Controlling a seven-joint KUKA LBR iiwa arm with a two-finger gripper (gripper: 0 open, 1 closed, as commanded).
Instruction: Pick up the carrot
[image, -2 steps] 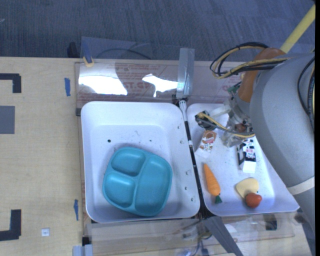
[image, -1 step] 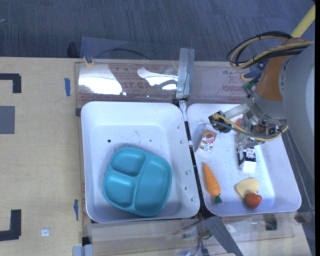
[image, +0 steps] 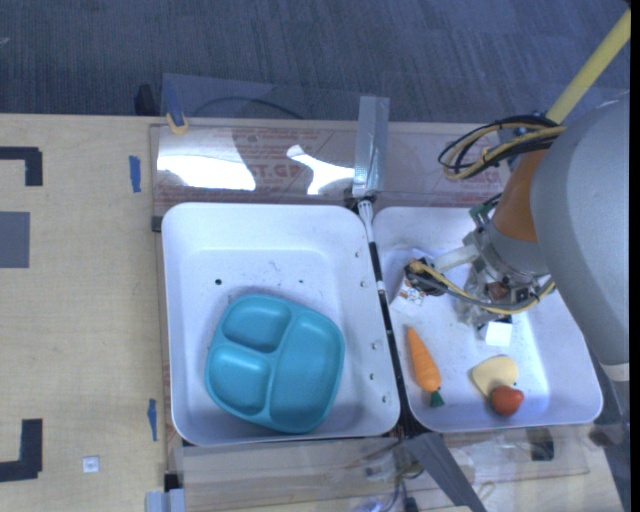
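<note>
Now carrot (image: 423, 361) hugs right bin's (image: 575, 405) left wall — tool (image: 487, 305) well apart.

Pale wood-grain desk (image: 70, 330): matt. Two shallow white plastic bins (image: 190, 250): smooth, lightly speckled. Teal sectioned plastic plate (image: 275, 362): smooth, satin. Small orange plastic carrot (image: 423, 361): smooth, slightly glossy. Clear sheet along the desk's far edge (image: 250, 160): glossy, reflective.

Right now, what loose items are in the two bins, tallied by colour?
Teal: 1, divided plate in the left bin
Orange: 1, carrot in the right bin
Yellow: 1, yellow item
Red: 1, red item
Total: 4
</note>
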